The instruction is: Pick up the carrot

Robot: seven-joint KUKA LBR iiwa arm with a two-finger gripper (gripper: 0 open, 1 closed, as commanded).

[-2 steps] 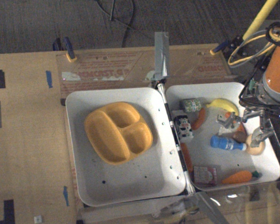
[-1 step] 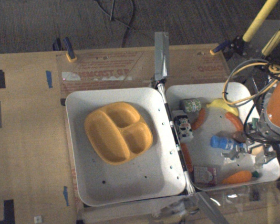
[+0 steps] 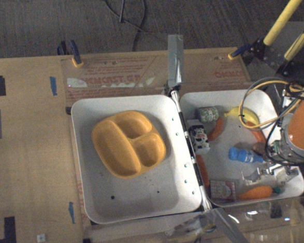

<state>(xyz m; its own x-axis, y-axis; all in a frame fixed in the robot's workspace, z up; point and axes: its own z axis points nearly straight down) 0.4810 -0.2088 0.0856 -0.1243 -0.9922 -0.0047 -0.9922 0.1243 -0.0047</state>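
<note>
Camera view showed the bench (image 3: 29, 153) with two white bins side by side. Left bin (image 3: 100, 200) was the bigger visible area and held only an orange divided tray (image 3: 128, 143), sitting upper-centre, tilted a bit relative to the bin walls. Right bin (image 3: 213, 101) was cluttered. Arm (image 3: 302, 128) came in from the right edge, orange band visible, with looped cables (image 3: 260, 111) draped over the bin's upper right corner. Gripper (image 3: 267, 171) was low over the right bin's lower right area, near the front wall.

Jaw state: couldn't tell, the metal parts blurred together and nothing was clearly pinched between them.

Carrot (image 3: 256, 192) lay flat on the right bin floor along the front wall, just below the gripper and slightly left of it, long axis roughly left-right. It looked apart from the gripper, not lifted.

Other items in the right bin: a yellow piece (image 3: 245, 115) near the back, partly under the cables; a blue bottle (image 3: 243, 155) mid-bin, just left of the gripper; a red-pink card (image 3: 223, 190) at the front, left of the carrot; a green can (image 3: 208, 114) at the back left; a small black-and-white toy (image 3: 199, 137) against the divider; an orange-red oblong (image 3: 217, 128) between can and toy.
</note>
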